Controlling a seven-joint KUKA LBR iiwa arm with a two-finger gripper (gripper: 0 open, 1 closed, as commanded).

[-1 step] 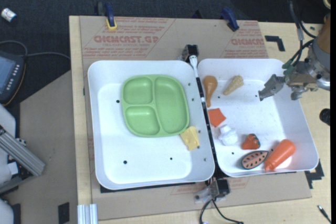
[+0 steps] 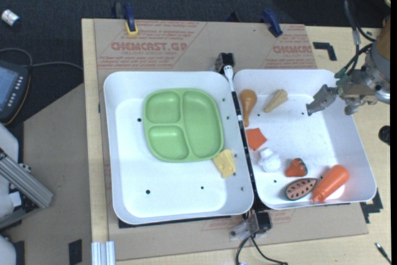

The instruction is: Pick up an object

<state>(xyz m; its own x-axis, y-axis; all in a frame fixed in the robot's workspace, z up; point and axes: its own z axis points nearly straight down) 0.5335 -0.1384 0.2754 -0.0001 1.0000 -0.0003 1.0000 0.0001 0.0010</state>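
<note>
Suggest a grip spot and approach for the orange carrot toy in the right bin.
Probably best to grip the orange carrot toy across its thick middle, coming straight down from above. It lies flat and slanted in the right white bin, its lower end touching the brown oval toy, so close the pincer across the carrot's narrow width, away from that neighbour and the bin's near wall.

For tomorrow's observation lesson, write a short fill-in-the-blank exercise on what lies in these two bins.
1. The green divided plate lies in the ____ bin.
2. The carrot is coloured ____.
3. The yellow piece lies beside the plate's lower ____ corner.
4. The gripper hovers over the ____ bin.

Missing words: left; orange; right; right
</note>
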